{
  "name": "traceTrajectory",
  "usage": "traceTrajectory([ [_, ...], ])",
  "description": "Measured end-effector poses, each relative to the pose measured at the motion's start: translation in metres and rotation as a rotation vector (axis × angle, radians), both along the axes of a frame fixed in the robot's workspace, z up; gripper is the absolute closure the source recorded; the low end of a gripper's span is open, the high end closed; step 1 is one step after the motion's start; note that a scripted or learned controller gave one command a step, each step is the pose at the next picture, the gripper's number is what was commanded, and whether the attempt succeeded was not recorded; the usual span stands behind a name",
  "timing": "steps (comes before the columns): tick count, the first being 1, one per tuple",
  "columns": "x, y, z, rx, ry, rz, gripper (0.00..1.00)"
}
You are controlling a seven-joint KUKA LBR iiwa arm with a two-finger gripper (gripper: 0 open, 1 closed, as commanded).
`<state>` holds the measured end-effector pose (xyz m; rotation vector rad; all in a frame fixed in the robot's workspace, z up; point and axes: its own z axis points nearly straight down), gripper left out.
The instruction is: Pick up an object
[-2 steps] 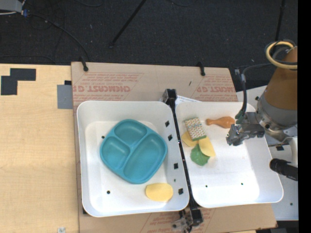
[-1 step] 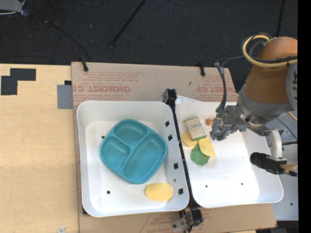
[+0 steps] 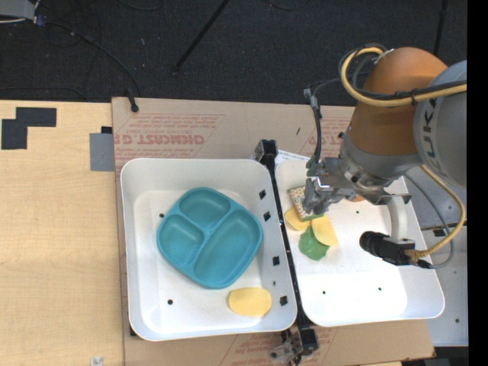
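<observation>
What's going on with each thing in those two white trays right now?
Teal divided plate: lying flat in the left bin.
Yellow piece: loose beside the plate's near edge.
Yellow and green pieces: clustered in the right bin.
Gripper: lowered right over that cluster.

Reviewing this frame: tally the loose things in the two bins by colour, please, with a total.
Teal: 1, the divided plate in the left bin.
Yellow: 3, one piece in the left bin, two pieces in the right bin below the gripper.
Green: 1, a piece in the right bin.
Speckled: 1, a partly hidden piece by the gripper.
Total: 6
</observation>
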<state>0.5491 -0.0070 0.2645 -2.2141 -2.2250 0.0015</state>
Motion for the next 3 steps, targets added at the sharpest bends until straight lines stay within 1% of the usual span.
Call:
traceTrajectory([
  [2, 0.032, 0.107, -0.015, -0.001, 0.000, 0.000, 1.00],
  [3, 0.032, 0.106, -0.015, -0.002, 0.001, -0.002, 0.00],
])
